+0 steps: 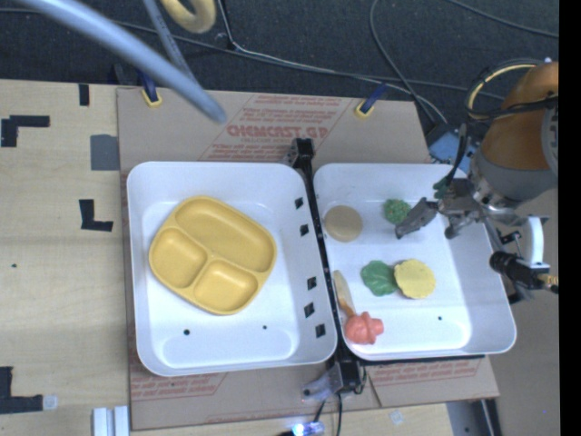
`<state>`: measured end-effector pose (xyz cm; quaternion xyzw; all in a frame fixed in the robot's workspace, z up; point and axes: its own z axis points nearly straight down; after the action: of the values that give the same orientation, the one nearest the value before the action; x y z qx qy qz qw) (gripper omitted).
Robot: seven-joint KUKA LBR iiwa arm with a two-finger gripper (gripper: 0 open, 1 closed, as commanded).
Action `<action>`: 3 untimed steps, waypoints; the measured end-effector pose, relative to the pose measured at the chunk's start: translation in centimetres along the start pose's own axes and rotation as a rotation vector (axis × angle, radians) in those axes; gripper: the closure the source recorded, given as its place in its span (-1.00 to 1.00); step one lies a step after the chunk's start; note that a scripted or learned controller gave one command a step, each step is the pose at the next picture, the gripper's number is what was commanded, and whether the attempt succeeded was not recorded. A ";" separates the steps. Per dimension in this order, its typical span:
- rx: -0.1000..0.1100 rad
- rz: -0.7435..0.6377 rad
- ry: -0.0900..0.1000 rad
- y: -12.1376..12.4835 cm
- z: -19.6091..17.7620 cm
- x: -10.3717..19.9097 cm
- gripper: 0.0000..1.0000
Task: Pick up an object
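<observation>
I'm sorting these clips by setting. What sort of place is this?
Probably a robotics lab bench: two white bins clipped onto cardboard, toy food beside a yellow divided plate, loose cables, and a robot arm reaching in.

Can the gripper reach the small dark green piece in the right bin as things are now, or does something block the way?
Probably yes. The gripper hangs over the right bin, just right of the dark green piece. Nothing lies on that piece, and the tan disc sits apart to its left.
</observation>
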<state>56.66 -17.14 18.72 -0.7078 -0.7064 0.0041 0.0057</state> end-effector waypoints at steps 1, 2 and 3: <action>-0.012 -0.003 -0.002 0.3 -0.7 0.0 -1.00; -0.007 -0.002 -0.002 0.0 5.6 -0.6 -1.00; -0.015 -0.004 -0.005 0.1 10.4 -0.5 -1.00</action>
<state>56.61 -17.64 8.29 -0.7065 -0.7077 0.0006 -0.0011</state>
